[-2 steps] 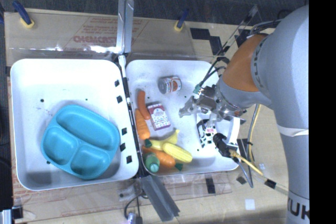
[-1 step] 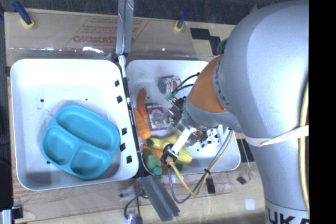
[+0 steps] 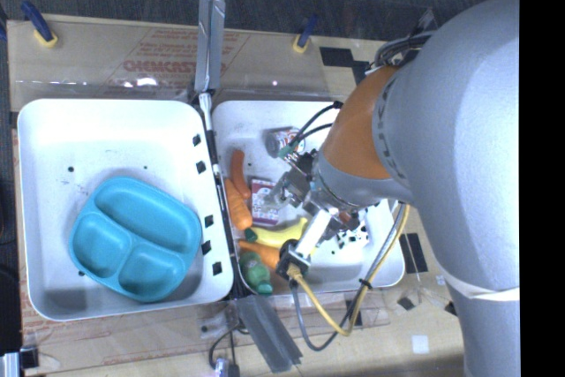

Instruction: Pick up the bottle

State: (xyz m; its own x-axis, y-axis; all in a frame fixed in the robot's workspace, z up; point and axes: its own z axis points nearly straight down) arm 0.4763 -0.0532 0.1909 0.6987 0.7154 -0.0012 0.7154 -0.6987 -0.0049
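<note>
Single overhead view. The gripper [image 3: 290, 188] hangs low over the middle of the right bin [image 3: 247, 124], with the wrist and grey arm covering much of its far side. Its own body hides its tip, so whether it is spread or pressed together cannot be told. Nothing is seen held in it.

The bottle [image 3: 258, 276] is taken to be the small dark green rounded thing below and slightly left of the gripper in the view, in the bin's near-left corner. It is partly hidden, so this identification is tentative. A yellow banana [image 3: 281, 235] and a short orange piece [image 3: 262, 252] lie between the gripper and the bottle, and the orange piece touches or nearly touches the bottle. A carrot [image 3: 237, 194] and a maroon packet [image 3: 262, 197] lie just left of the gripper.

Judged from its look, the bottle is light, stiff plastic with a smooth, curved, probably slippery skin, and it is liable to roll or squirt sideways under an off-centre squeeze. The best hold would be across the widest part of its body. The corner walls and the crowding neighbours leave little room to get there.
</note>
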